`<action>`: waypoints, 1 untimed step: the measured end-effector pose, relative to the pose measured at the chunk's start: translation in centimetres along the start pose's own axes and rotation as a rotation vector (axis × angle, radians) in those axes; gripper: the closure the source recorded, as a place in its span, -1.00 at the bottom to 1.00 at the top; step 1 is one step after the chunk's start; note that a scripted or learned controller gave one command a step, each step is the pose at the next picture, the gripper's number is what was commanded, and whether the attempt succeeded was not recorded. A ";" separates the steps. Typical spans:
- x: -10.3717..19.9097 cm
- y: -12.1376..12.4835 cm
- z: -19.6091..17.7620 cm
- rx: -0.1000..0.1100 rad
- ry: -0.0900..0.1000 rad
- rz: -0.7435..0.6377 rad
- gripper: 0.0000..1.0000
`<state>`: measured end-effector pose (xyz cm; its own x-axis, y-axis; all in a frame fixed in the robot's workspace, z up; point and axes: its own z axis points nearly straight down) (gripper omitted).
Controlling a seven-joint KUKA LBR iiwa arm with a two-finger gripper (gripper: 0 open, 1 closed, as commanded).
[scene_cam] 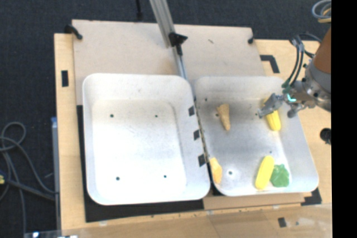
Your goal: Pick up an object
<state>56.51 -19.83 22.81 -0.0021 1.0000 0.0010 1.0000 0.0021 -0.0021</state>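
My gripper [281,107] reaches in from the right over the upper right part of the right bin [245,86]. Its two grey fingers stand spread apart, so it is open with nothing between them. A small yellow piece [273,121] lies on the bin floor just below the left finger. A tan wedge-shaped piece [223,117] lies further left, near the bin's middle. At the front of the bin sit a yellow cylinder [264,171] and a green lump [280,175], touching each other. An orange-yellow piece [215,170] rests against the bin's front left wall.
The left bin [139,136] stands beside the right one, their walls meeting in the middle. A slanted aluminium bar [159,0] rises from behind the bins. Cables [301,58] hang by the arm at the right edge.
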 end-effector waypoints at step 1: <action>0.0 0.1 -0.2 -0.004 -0.001 -0.001 -1.00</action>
<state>56.61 -19.81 23.04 -0.0030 1.0000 0.0002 1.0000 0.0030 0.0018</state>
